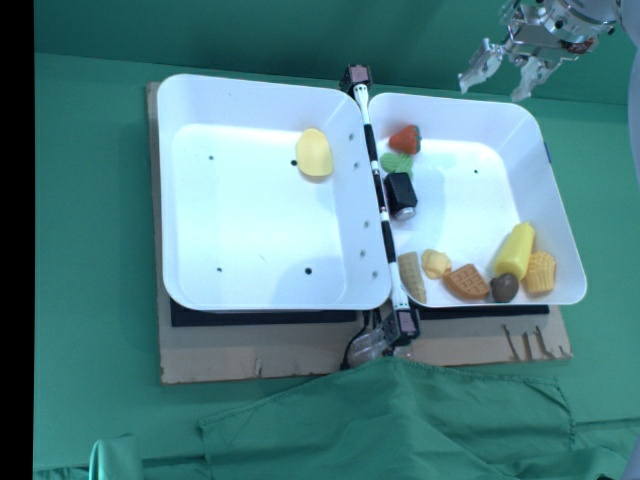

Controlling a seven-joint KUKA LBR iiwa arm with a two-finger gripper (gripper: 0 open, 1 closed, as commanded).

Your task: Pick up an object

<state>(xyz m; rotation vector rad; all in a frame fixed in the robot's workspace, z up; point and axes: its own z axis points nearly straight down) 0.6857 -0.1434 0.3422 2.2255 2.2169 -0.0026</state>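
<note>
My gripper [497, 79] hangs high at the top right, above the far edge of the right bin [470, 183], its fingers spread open with nothing between them. Below it in that bin lie a red strawberry with a green leaf [403, 143], a black block [400, 194], a yellow bottle-shaped toy [514, 250], a waffle-like piece [540, 271], a brown ball [504, 287], an orange biscuit [466, 282], a small pale yellow piece [435, 263] and a tan wedge [411, 276]. A yellow lemon-like toy [314, 153] lies in the left bin [250, 268].
Both bins rest on a brown cardboard sheet [250, 353] over green cloth. A black and white divider bar [378, 198] runs between the bins. Rumpled green fabric [400, 418] lies at the front.
</note>
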